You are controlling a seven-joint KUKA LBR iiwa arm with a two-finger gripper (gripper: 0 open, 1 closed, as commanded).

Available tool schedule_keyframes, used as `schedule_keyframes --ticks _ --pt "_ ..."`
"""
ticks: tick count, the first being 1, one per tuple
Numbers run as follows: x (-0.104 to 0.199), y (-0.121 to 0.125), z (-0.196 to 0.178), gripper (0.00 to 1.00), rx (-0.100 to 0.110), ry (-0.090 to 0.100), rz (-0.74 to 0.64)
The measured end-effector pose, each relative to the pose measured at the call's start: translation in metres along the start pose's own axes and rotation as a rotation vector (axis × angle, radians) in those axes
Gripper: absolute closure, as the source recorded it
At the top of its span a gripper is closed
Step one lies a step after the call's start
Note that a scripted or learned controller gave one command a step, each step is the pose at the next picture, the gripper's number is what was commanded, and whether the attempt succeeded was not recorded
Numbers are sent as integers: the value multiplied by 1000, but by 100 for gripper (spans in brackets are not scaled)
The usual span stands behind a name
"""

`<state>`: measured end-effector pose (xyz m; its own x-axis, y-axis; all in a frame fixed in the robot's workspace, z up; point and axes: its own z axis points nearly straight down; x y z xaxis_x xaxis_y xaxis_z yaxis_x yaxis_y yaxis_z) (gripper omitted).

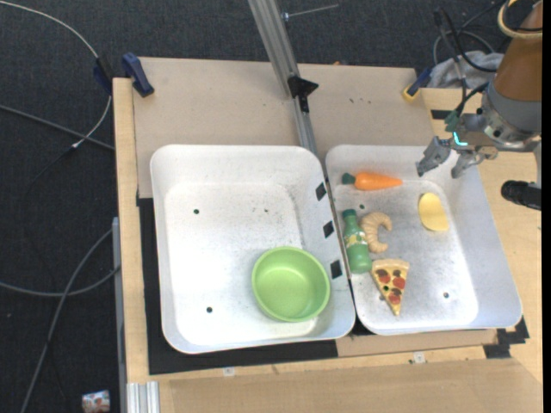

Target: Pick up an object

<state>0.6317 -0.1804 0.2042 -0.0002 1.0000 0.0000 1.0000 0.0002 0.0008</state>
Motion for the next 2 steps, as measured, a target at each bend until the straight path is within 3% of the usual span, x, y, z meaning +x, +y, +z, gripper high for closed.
schedule_keyframes --ticks 1,2 --pt "0 0 0 0 0 0 0" --pt "2 -3 63 0 6 1 0"
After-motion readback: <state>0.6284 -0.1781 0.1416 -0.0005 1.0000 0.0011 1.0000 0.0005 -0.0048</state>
